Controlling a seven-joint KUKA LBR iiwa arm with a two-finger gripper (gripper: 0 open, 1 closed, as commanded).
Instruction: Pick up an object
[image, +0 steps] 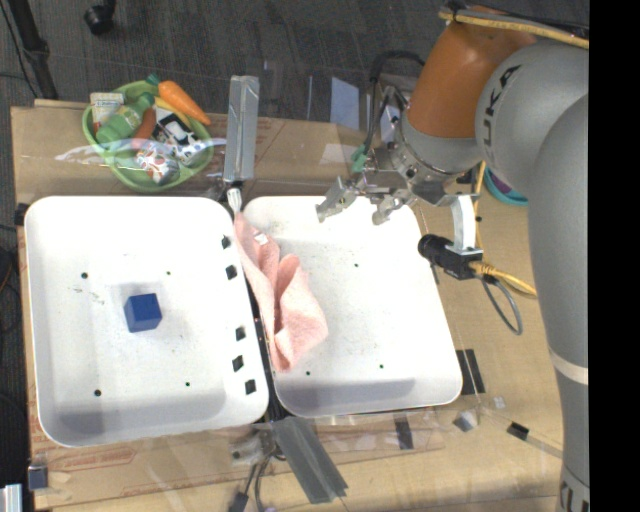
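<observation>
Part of a brand name, the letters "UKA", on the grey arm.

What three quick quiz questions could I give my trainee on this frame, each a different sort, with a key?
1. True or false: the blue cube lies in the same bin as the pink cloth.
2. Multiple choice: the gripper is (A) over the far edge of the right bin, (B) touching the cube, (C) inside the green bowl.
3. Fill in: the cloth lies along the right bin's ____ wall, as this view shows it.

Key
1. False: the cube is in the left bin, the cloth in the right.
2. A, with its fingers spread and nothing between them.
3. Left.
</observation>
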